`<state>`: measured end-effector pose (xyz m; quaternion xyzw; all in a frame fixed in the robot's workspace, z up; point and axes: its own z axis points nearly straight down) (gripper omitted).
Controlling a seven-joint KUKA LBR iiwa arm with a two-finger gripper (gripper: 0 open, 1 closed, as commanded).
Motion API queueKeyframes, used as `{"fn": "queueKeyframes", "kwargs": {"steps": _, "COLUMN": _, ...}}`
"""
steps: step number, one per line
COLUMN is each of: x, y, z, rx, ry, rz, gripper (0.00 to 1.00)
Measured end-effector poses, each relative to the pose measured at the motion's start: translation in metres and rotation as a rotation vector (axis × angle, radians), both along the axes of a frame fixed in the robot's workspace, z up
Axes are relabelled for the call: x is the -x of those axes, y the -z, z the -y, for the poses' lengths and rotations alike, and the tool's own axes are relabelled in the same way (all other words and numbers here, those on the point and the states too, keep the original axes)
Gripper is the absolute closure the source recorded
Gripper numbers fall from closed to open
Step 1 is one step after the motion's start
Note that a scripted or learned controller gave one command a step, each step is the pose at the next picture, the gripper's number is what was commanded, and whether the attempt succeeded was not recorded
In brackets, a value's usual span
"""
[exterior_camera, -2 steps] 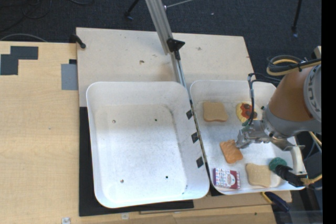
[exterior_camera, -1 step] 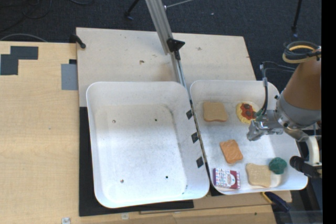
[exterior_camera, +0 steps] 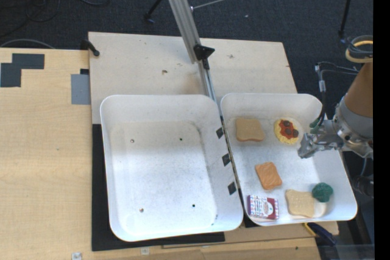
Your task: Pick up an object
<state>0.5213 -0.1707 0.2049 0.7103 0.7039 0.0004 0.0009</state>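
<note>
The right bin (exterior_camera: 268, 100) holds several food-like items: a tan bread slice (exterior_camera: 249, 130), a small round pizza with red topping (exterior_camera: 287, 130), an orange cracker-like square (exterior_camera: 268, 175), a red and white packet (exterior_camera: 262, 207), a pale bread piece (exterior_camera: 303, 203) and a dark green ball (exterior_camera: 322, 192). My gripper (exterior_camera: 306, 148) hangs over the right side of this bin, just right of and below the pizza, above the green ball. Nothing shows between its fingers.
The left bin (exterior_camera: 122, 131) sits beside the right one, with black clips along the shared rim (exterior_camera: 224, 158). A slanted aluminium rail (exterior_camera: 183, 15) rises behind the bins. A wooden table surface (exterior_camera: 42, 149) lies to the left.
</note>
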Motion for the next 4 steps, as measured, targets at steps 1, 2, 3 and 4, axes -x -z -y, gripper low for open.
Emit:
{"fn": "queueKeyframes", "kwargs": {"steps": 1, "x": 0.0, "y": 0.004, "z": 0.0, "rx": -0.002, "ry": 0.0, "rz": -0.005, "gripper": 1.0}}
{"fn": "queueKeyframes", "kwargs": {"steps": 2, "x": 0.003, "y": -0.005, "z": -0.046, "rx": -0.003, "ry": -0.012, "rz": -0.005, "gripper": 1.0}}
{"fn": "queueKeyframes", "kwargs": {"steps": 3, "x": -0.009, "y": -0.01, "z": -0.107, "rx": -0.003, "ry": -0.014, "rz": -0.004, "gripper": 1.0}}
{"fn": "queueKeyframes", "kwargs": {"steps": 4, "x": -0.003, "y": -0.012, "z": -0.159, "rx": -0.004, "ry": -0.013, "rz": -0.006, "gripper": 1.0}}
